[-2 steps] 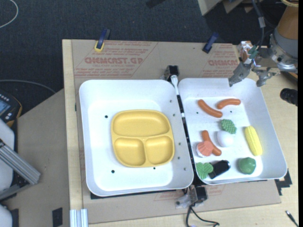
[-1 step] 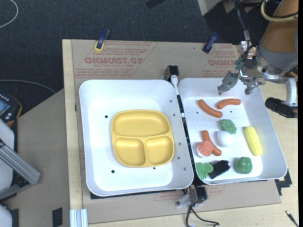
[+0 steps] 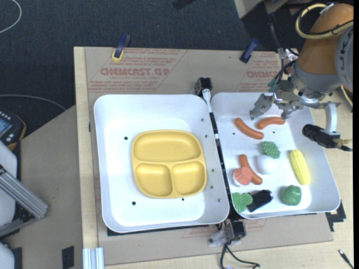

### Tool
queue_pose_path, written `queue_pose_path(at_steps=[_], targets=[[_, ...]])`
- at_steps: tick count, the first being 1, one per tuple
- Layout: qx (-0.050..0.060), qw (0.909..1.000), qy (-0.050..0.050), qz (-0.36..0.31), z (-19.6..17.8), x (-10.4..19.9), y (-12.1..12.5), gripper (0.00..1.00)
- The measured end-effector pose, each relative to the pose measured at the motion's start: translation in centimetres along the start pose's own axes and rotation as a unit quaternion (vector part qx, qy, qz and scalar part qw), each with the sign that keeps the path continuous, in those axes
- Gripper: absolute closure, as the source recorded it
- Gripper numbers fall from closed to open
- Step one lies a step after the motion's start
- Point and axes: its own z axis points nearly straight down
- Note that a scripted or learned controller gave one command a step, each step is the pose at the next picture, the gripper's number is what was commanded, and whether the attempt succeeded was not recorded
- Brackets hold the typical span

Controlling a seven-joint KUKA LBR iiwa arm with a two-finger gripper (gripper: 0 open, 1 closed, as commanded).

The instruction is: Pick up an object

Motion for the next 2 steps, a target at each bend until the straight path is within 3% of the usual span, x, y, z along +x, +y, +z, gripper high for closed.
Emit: queue_pose_path(at_steps=[2], targets=[[-0.001,1.0,0.0,0.001,9.3,-0.5,0.1,0.0]])
